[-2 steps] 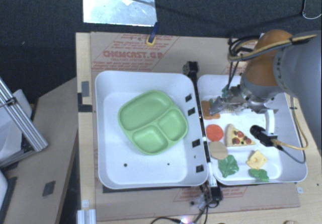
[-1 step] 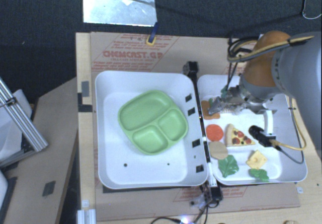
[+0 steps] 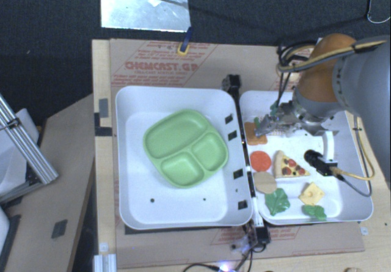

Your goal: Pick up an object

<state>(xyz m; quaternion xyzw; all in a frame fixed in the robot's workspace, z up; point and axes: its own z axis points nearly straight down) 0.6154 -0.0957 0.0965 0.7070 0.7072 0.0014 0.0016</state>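
Look in the right bin [image 3: 351,161]. That is where the toy food lies. There is an orange cracker [image 3: 254,132] near the top left corner of that bin. Below it sits a red tomato slice [image 3: 261,160], and just beside that a pizza slice [image 3: 289,165]. Lower down you see a tan cookie [image 3: 265,182], a green leaf [image 3: 278,202], a cheese wedge [image 3: 312,193] and a small green bit [image 3: 315,211]. The left bin [image 3: 137,142] holds a green plate [image 3: 185,148] with three parts.

The gripper [image 3: 269,123] hangs low over the top left of the right bin, right at the top edge of the cracker. You cannot tell from here if the claw is apart or together, because it is dark and tiny against the arm.

The cracker looks like the thing to go for, since it is the closest. It is flat and thin, so it may be hard to pinch. Come straight down on its middle, not its edge. Go slow near the bin floor. The wall between the bins is near, so keep clear of it. Lift a little first and check the cracker comes up too.
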